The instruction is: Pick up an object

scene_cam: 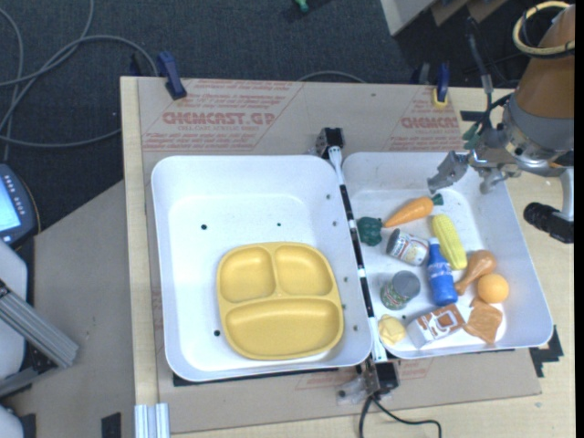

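The carrot (408,212) looked light, stiff and slick, best pinched across its thick middle; the gripper (444,177) hung spread and empty just above it

Bench (237,117) surface, cardboard-covered, bearing two white bins: left bin (182,245) and right bin (520,272), side by side, touching.

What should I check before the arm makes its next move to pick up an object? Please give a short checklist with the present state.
1. Gripper is above the right bin: ok.
2. An object is between its fingers: not ok, none visible.
3. Target nearby: ok, the carrot lies just below the gripper.
4. Carrot free of neighbours: cannot tell, the corn is very close.
5. Yellow tray in the left bin out of the path: ok.
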Available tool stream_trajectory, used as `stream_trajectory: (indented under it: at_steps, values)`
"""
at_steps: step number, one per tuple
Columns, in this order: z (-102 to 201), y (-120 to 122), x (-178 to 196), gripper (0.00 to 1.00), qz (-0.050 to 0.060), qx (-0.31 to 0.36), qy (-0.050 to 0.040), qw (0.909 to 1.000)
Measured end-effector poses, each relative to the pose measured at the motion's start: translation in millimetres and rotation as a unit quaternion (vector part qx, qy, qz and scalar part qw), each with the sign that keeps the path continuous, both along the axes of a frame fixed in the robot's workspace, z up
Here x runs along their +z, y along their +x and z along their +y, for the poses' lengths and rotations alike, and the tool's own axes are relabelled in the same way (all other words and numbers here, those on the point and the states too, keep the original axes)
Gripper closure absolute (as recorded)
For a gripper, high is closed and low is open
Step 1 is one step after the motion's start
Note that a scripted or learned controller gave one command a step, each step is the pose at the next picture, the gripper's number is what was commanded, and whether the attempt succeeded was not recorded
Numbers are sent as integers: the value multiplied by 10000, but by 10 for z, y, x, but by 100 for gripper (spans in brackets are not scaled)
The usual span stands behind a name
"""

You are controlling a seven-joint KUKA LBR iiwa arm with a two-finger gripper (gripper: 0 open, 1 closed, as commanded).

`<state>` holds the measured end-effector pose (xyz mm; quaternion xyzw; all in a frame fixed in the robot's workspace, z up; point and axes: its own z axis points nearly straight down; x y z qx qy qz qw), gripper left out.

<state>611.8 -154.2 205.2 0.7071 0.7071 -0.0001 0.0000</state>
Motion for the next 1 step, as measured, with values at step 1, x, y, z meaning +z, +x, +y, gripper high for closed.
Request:
stream_trajectory:
  at_steps: [1]
  values:
    - [-315,-422,-1278,0,52,-23,11,10000]
